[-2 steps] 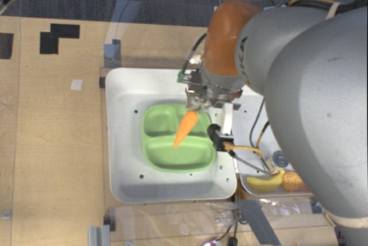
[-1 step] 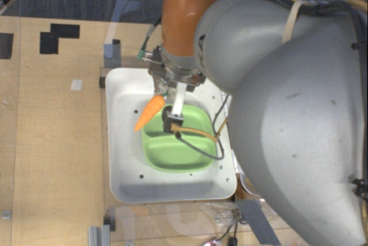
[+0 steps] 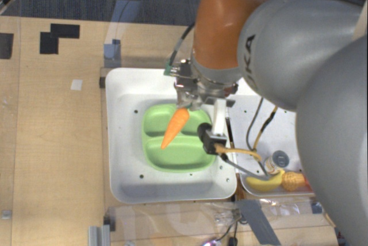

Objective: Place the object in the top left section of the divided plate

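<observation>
- Where the bench (image 3: 52,141) carries its 2 shallow white bins, the left bin (image 3: 123,141) holds a green divided plate (image 3: 187,161) near its middle, and the right bin (image 3: 247,118) lies just beside it, sharing the central wall.
- Arm (image 3: 299,49): grey, with a broad orange band (image 3: 227,20) above the wrist; it enters from the right and covers much of the right bin.
- Gripper (image 3: 187,102): it hangs over the upper edge of the divided plate, pointing down. The thick end of a carrot (image 3: 175,126) sits directly beneath it, seemingly between the fingers, so the claw appears clenched on the carrot; the fingertips themselves are too small to make out clearly.
- Carrot: orange and tapered, tilted, with its thick end up at the gripper and its tip pointing down and to the left. It lies across the ridge that separates the upper compartments from the large lower 1; whether its tip touches the plate cannot be told.
- Black fitting (image 3: 206,137): it sits at the plate's right rim, below the gripper, with a cable (image 3: 253,124) looping into the right bin.
- Right bin contents: a banana (image 3: 264,183) and a yellow-orange fruit (image 3: 293,180) lie touching at the lower edge, with a small grey disc (image 3: 280,157) just above them.
</observation>
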